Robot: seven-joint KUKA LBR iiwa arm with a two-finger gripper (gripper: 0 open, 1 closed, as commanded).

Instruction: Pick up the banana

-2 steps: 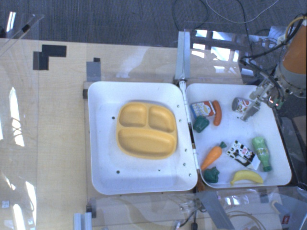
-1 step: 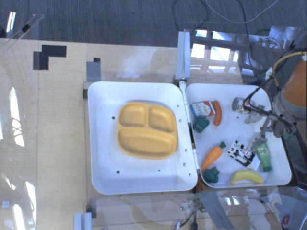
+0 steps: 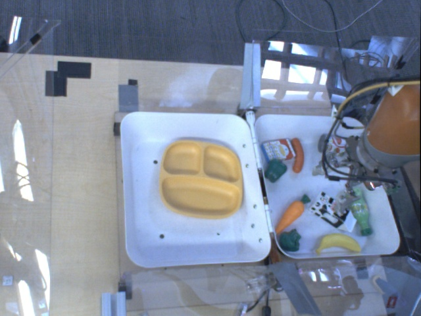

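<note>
Left white bin (image 3: 141, 176) holding a yellow divided tray (image 3: 200, 178), right white bin (image 3: 388, 239) holding banana (image 3: 339, 243), carrot (image 3: 290, 215), sausage (image 3: 298, 155), green bottle (image 3: 360, 217), end effector (image 3: 347, 193) above, opening cannot be told

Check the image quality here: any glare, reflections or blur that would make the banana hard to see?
In the camera view, bright window reflections streak the clear panel at left and the glass behind the right bin; the white bins look evenly lit with soft shadows. The banana is small but sharp and free of glare, while the arm above it looks slightly soft.
</note>
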